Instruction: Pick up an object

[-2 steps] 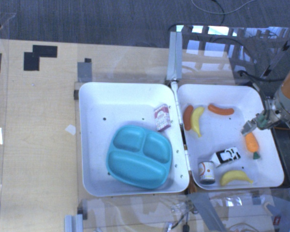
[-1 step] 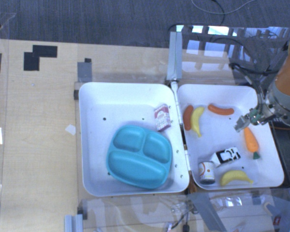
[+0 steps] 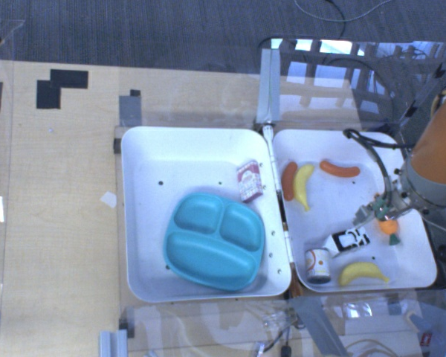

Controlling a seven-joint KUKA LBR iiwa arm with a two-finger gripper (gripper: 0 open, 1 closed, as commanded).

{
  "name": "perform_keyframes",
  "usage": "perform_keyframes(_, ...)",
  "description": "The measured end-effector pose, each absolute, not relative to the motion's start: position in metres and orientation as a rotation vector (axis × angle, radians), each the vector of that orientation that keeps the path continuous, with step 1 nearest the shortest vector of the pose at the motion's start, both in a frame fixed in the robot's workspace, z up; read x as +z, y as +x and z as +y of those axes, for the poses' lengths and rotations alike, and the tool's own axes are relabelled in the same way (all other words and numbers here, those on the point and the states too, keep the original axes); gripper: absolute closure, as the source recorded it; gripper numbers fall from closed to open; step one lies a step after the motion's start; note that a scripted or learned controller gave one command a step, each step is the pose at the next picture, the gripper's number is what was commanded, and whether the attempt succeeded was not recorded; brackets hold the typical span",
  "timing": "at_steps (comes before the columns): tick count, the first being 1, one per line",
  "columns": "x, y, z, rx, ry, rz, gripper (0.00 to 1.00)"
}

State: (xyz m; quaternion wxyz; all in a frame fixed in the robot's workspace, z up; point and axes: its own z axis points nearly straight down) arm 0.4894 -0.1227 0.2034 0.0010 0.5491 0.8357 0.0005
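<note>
On the bench, the left bin holds a blue divided tray and a small red packet. The right bin holds a red sausage, a banana, another sausage, a can and a second banana. The pincer hangs beside a small orange object; whether it is open, I cannot tell.
</note>
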Motion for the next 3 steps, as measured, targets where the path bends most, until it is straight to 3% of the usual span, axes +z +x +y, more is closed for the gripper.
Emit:
perform_keyframes(1, 0.146, 0.489, -0.124, 0.001, 1.784, 2.585, 1.0)
perform_keyframes(2, 0.227, 0.545, -0.127, 0.002, 1.753, 2.602, 1.0)
perform_keyframes(3, 0.219, 0.489, -0.146, 0.001, 1.883, 2.512, 1.0)
